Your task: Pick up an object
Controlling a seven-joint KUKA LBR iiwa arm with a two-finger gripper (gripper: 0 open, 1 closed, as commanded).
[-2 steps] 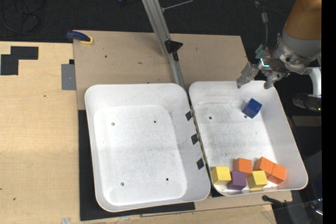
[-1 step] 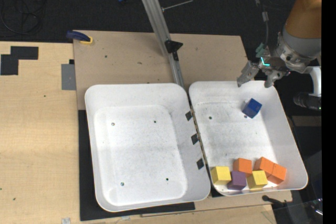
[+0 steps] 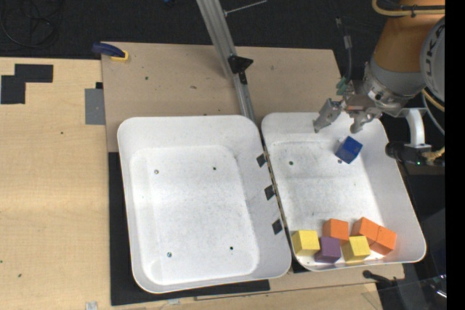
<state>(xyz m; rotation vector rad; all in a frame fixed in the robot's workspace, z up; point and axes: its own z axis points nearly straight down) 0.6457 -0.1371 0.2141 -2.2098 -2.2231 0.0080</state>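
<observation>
The gripper point(image 3: 343, 118), fingers spread wide and holding nothing, hangs over the right bin point(image 3: 385, 189). A blue cube point(image 3: 349, 149) lies just beside it at five o'clock, apart from the fingers.

Wooden bench point(image 3: 182, 83) bearing two white bins point(image 3: 192, 200) side by side
</observation>
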